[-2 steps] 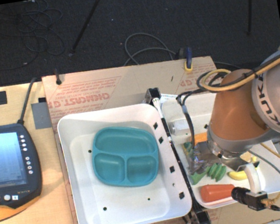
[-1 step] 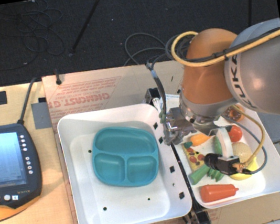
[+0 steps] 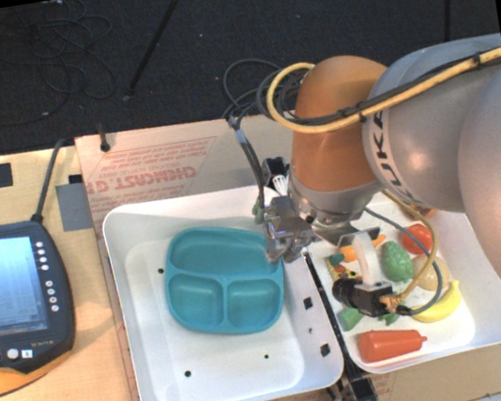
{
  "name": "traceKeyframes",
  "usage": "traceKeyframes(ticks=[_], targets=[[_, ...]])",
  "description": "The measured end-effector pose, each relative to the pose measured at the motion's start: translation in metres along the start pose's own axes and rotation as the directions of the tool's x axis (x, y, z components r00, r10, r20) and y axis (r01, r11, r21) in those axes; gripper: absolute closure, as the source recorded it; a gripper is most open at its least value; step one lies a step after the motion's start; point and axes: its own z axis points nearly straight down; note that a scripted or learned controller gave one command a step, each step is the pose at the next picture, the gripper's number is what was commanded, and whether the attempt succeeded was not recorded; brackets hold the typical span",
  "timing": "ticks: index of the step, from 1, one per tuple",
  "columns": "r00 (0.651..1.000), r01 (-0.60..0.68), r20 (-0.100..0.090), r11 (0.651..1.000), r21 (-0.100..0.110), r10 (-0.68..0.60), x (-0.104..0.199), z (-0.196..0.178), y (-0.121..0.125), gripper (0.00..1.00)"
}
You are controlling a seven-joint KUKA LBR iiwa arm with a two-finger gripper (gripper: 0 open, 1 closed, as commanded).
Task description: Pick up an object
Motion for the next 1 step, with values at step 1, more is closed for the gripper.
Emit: traceKeyframes(ticks=[1], targets=[[1.000,-0.003,0.001,1.000,0.001,0.003,-0.0018,-0.0004,-0.0005,0.00]])
